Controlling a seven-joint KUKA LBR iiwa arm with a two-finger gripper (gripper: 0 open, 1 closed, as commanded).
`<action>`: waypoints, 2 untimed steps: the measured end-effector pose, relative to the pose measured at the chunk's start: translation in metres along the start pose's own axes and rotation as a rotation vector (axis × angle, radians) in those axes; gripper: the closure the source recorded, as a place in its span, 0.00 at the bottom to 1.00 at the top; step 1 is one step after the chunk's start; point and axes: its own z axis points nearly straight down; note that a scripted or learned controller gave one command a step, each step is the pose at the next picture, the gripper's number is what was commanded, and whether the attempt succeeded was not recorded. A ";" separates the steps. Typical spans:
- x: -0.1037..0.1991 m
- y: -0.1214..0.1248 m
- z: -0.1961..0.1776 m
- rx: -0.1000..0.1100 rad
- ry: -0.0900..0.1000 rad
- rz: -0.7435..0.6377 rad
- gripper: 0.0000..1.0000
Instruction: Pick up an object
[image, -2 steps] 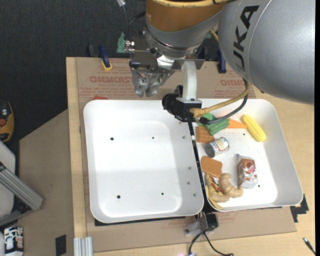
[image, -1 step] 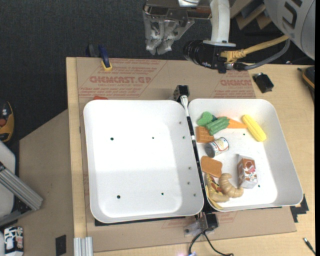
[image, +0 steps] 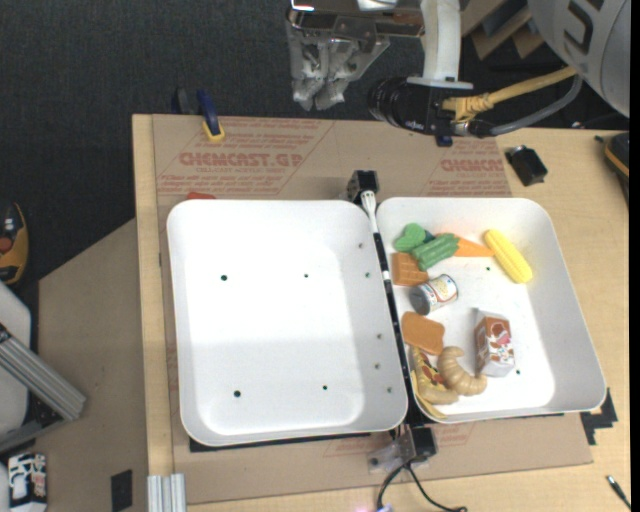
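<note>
Two shallow white bins sit side by side on a brown cardboard sheet (image: 300, 165) covering the tabletop. The left bin (image: 190, 300), in the middle of the frame, has only small dark dots on its floor. The right bin (image: 570, 330) holds all the objects, crowded toward its left wall. A yellow corn cob (image: 508, 255) lies tilted near the upper right of the pile, well apart from the rest. To its left are a green vegetable (image: 425, 245) and an orange carrot (image: 470, 247), touching. Below them sit an orange block (image: 405, 270), a small can (image: 437, 292) on its side, a slice of toast (image: 423, 332), a tan croissant (image: 460, 375) and a dark red carton (image: 495, 345). The gripper (image: 325, 75) hangs at the top centre of the frame, above the cardboard's far edge, away from both bins; its fingers appear spread with nothing between them
</note>
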 end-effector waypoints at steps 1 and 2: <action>0.001 0.000 -0.011 -0.003 0.001 -0.002 1.00; 0.002 0.000 -0.021 -0.005 0.001 -0.003 1.00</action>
